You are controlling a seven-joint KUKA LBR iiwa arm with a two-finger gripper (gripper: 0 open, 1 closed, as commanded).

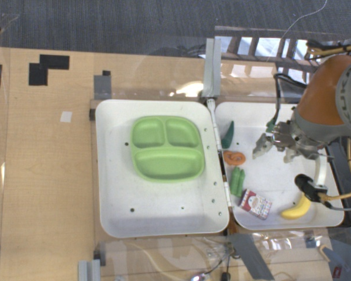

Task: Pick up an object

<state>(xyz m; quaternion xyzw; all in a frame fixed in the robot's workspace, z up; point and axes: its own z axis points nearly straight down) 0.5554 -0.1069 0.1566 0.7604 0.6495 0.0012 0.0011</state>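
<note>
Overhead, the gripper (pixel 275 148) is seen above the right bin (pixel 333 218), its fingers spread wide with nothing between them. At its 5 o'clock a banana (pixel 296 209) is found; at 9 o'clock, an orange piece (pixel 234 157). A green divided plate (pixel 167 147) is held by the left bin (pixel 111 215).

The wooden bench (pixel 41 174) (pale, with black marks) bears two white bins (pixel 114 215) (pixel 251 113) side by side.

Green three-compartment plate (pixel 167 147) in the left white bin (pixel 114 215), on a tan bench (pixel 41 174) with black markings (pixel 47 68).
</note>
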